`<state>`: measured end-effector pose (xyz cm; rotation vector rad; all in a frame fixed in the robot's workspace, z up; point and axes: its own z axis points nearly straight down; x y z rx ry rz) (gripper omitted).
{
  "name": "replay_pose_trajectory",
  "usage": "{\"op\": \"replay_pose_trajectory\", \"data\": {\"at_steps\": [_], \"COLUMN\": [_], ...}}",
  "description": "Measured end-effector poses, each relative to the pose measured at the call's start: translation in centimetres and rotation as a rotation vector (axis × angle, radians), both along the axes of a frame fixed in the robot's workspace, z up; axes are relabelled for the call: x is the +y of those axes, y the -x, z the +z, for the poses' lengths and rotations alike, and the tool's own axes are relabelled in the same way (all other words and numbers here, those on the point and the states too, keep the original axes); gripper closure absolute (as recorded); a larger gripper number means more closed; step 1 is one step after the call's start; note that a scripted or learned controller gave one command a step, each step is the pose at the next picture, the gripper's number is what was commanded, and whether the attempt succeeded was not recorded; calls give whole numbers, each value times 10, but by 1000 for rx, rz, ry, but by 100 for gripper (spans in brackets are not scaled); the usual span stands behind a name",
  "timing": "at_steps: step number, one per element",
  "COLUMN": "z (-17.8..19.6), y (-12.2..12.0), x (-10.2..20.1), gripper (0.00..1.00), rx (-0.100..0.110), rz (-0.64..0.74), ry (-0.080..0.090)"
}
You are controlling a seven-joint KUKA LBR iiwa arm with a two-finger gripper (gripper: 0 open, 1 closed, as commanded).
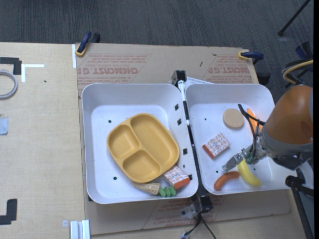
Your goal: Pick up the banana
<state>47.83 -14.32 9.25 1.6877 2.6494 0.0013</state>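
One banana (248, 175) lies in the right bin (209, 101), near its front right corner, with the gripper (242, 159) poised at its upper end. The metal tip sits at or just above the fruit's top, but whether anything is clamped there cannot be told from this angle; the arm (293, 117), grey with an orange band, looms over that side of the bin.

The banana looks small, light and smooth-skinned, probably a plastic toy, so it is likely stiff but slippery. Its curve suggests a grip across the middle, where the body is thickest, rather than at a tapering end, which could squirt out of a pinch.

A sausage (226, 179) lies just beside the banana on its left, close enough to be nudged or caught with it. A red patterned block (216, 145) rests nearer the bin's centre, and a tan disc (233, 118) sits farther back; both are well apart from the fruit. An orange piece (252, 117) shows beside the arm, partly hidden. The bin's right wall and front rim crowd the banana's far side, leaving little room there.

In the left bin (94, 133), a yellow tray (143, 147) holds the middle, with a small carton (176, 177), a green item (168, 190) and a beige piece (148, 187) at its front edge.
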Motion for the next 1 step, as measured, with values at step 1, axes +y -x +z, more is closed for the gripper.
{"op": "replay_pose_trajectory", "data": {"at_steps": [1], "z": [10], "y": [-1], "x": [-1], "gripper": [100], "rx": [-3], "rz": [-3], "ry": [1]}}
